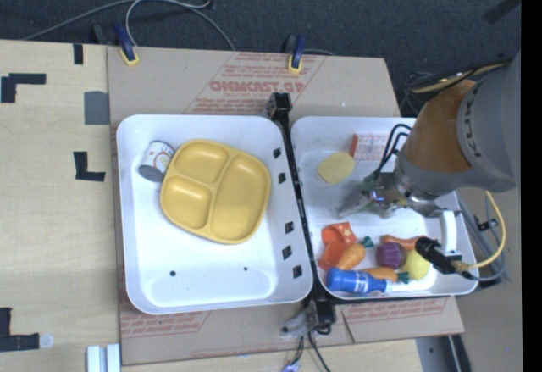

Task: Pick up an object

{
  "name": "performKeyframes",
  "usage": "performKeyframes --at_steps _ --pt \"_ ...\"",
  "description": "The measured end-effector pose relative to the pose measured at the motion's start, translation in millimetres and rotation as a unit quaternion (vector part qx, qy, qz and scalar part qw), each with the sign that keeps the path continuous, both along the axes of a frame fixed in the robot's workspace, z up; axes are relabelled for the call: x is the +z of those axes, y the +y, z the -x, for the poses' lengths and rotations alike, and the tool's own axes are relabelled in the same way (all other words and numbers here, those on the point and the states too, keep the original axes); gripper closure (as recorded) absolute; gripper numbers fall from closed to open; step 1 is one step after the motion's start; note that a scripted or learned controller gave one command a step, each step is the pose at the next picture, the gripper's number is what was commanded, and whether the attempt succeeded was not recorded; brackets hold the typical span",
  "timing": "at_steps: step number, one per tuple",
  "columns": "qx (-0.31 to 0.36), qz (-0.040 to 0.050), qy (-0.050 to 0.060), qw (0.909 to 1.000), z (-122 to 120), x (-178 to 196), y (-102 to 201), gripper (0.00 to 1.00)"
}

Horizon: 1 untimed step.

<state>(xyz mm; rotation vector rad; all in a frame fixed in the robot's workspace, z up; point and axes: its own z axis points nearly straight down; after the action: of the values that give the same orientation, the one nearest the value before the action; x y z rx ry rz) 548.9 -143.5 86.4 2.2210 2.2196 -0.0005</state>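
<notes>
The right bin (309, 141) holds several small items. A pale yellow block (335, 167) lies near its back left, with a red and white box (366, 144) just behind it. Along the front lie orange pieces (343, 245), a purple piece (389, 255), a yellow piece (417, 264) and a blue bottle (353, 281). My gripper (356, 202) hangs low over the middle of this bin. It sits just right of and in front of the yellow block and behind the orange pieces. The arm's grey body and orange band (440, 137) cover the bin's right side.
The left bin (135, 218) holds a yellow divided plate (215, 190) and a small can (156, 160) at its back left. A black divider with clips (292, 192) runs between the bins. Cables trail at the right edge near a black fitting (430, 252).
</notes>
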Motion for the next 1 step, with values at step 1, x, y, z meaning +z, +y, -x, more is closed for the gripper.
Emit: performKeyframes --at_steps 1 --pt "0.000 0.0011 -0.002 1.0000 63.9 0.1 -28.7 0.00"
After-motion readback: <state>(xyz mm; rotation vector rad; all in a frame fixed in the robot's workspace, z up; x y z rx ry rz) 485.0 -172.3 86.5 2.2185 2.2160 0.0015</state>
